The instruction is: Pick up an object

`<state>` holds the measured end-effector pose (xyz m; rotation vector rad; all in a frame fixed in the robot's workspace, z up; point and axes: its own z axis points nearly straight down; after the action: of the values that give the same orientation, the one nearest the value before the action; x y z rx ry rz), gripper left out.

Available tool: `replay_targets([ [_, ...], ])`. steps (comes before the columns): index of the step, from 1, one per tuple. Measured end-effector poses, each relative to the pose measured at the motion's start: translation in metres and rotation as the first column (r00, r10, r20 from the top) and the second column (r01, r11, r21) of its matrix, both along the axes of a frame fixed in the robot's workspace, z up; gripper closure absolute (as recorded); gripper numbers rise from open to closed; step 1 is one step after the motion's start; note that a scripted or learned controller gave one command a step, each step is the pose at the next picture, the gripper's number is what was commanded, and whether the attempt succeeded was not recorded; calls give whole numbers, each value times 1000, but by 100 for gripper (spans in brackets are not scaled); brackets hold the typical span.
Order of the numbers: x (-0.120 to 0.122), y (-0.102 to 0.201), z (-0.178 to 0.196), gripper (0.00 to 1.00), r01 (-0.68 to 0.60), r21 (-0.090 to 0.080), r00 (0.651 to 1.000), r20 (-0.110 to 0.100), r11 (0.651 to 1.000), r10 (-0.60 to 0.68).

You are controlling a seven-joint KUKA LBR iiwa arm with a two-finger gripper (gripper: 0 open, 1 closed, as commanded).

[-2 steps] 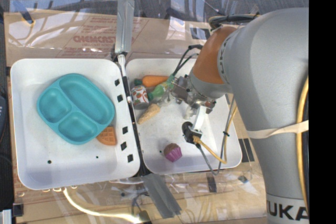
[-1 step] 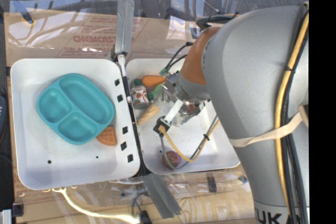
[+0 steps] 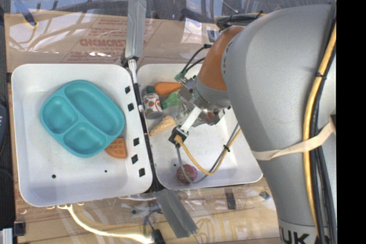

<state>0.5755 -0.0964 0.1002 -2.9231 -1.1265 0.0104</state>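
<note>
Grey arm (image 3: 274, 94) over half-hidden gripper (image 3: 186, 99), perhaps near carrot (image 3: 166, 88)

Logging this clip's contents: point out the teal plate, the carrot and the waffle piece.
teal plate (image 3: 82, 116), camera view, its middle
carrot (image 3: 167, 88), camera view, mid-body
waffle piece (image 3: 117, 149), camera view, part showing beside the plate

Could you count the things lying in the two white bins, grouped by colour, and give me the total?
Teal: 1, the divided plate
Orange: 2, the waffle piece and the carrot
Green: 1, a small piece
Beige: 1, a cone-like piece
Red and white: 1, a small can
Dark red: 1, a ball
Total: 7
</note>
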Motion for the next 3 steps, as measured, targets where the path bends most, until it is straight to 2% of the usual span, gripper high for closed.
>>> replay_targets([
  [1,69,19,93,100,211,-4,977,9,977,-211],
  [2,69,25,216,100,218,-3,976,16,976,-218],
  [3,34,-47,308,100,-72,-6,997,12,997,72],
])
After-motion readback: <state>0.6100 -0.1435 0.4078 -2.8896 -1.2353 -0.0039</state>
